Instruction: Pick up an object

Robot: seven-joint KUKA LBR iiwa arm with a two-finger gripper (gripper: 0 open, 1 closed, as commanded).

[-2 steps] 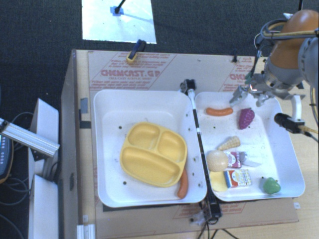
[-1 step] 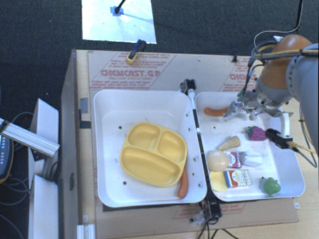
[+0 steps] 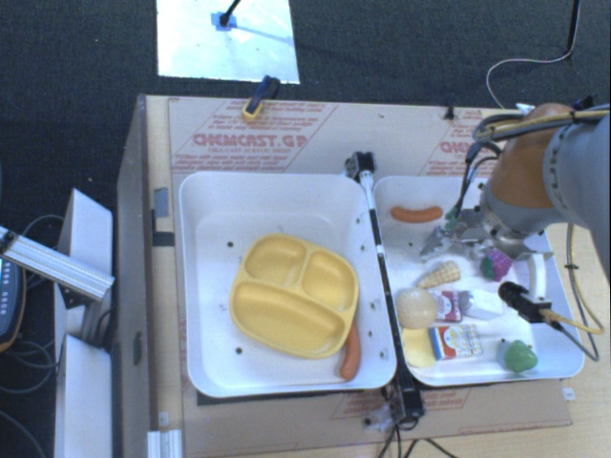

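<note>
My gripper (image 3: pixel 447 238) hangs low over the right bin (image 3: pixel 563 349), in its upper middle part. It sits between an orange sausage (image 3: pixel 416 214) near the bin's far wall and a pale waffle cone (image 3: pixel 439 275) just below it. Nothing shows in its grip. A purple bunch of grapes (image 3: pixel 496 263) lies right beside the wrist. Further down are a cream ball (image 3: pixel 416 306), a yellow cheese slice (image 3: pixel 416 348), a small printed carton (image 3: pixel 456 341), a red and white packet (image 3: pixel 452 305) and a green pepper (image 3: pixel 519 355).
The left bin (image 3: pixel 205 284) holds a yellow divided plate (image 3: pixel 294 295), with a second orange sausage (image 3: pixel 351 353) against the plate's lower right edge. A black bar (image 3: pixel 378 256) runs along the divide between the bins. The arm (image 3: pixel 554 175) comes in from the right.
</note>
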